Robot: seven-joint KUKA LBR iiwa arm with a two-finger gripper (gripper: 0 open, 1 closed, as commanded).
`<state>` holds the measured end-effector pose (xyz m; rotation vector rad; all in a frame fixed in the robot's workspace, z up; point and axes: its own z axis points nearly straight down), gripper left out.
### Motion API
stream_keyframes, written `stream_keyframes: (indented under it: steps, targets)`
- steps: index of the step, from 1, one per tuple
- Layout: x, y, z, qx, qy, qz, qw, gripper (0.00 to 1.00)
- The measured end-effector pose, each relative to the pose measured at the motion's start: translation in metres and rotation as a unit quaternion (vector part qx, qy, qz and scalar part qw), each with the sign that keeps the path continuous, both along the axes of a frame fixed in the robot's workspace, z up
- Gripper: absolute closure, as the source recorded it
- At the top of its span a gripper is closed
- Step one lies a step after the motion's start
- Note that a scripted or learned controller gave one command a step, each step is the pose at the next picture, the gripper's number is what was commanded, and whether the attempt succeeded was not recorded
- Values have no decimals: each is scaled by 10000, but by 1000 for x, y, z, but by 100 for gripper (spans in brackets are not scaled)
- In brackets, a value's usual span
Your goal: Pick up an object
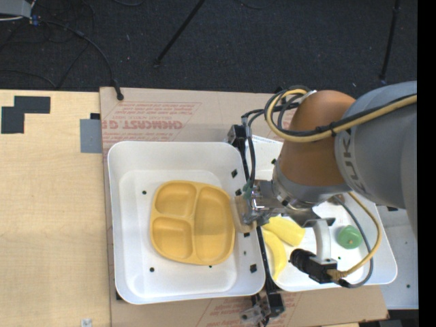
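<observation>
A yellow divided plate (192,222) lies flat in the left bin (129,182). In the right bin (381,264), a yellow banana-shaped object (281,240) lies near the left wall, and a small green object (349,236) sits further right. My gripper (249,208) is low at the right bin's left wall, beside the rim between the two bins and just up-left of the yellow object. The grey and orange arm covers most of the right bin. Nothing is visibly held.
A cardboard sheet (157,118) with red print lies under both bins. A pale wooden bench top (48,216) extends to the left, with dark grey markers at its far edge. Black floor with cables lies beyond.
</observation>
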<state>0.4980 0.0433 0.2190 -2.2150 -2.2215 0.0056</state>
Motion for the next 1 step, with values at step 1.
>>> stream_keyframes:
  steps: [1]
  targets:
    - [0,51,10,-1,-5,2,10000,100]
